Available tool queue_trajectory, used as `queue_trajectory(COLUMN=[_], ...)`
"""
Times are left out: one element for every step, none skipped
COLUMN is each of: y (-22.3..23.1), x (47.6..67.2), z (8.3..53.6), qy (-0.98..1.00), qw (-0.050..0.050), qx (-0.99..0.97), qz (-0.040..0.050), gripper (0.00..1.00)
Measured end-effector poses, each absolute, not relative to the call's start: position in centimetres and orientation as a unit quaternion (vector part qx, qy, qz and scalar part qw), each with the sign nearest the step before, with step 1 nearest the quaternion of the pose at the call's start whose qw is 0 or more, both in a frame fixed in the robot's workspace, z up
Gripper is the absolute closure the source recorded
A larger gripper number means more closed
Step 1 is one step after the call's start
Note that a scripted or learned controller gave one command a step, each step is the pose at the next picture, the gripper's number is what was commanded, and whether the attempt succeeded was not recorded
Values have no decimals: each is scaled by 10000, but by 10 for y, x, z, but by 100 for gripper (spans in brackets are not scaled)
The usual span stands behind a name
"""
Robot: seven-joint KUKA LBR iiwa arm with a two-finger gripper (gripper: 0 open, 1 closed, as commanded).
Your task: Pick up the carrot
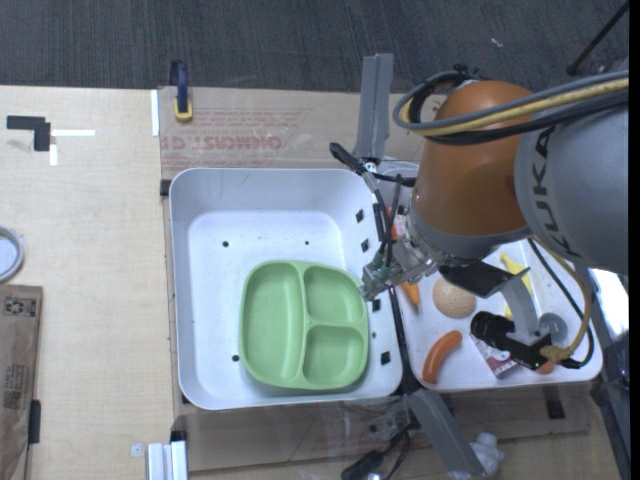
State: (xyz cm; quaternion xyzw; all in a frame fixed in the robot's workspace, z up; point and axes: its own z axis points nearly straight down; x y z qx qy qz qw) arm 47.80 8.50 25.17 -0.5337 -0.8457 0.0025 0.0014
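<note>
An orange tapered piece, which I take for the carrot, pokes out from under the wrist at the left side of the right bin. Most of it is hidden by the arm. The gripper hangs low over the wall between the two bins, right beside that orange piece. The big orange and grey wrist above covers much of the right bin. I cannot make out whether the carrot is touched.
The left bin holds a green divided plate. In the right bin lie a beige egg-like ball, a reddish-orange sausage shape, a yellow item and a red and white packet.
</note>
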Motion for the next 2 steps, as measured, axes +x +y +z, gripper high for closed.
queue_trajectory(y=[19, 10], x=[499, 478], z=[330, 190], qy=[-8351, -9019], qw=[3, 18], qx=[-5502, -4320], qz=[21, 13], gripper=[100, 100])
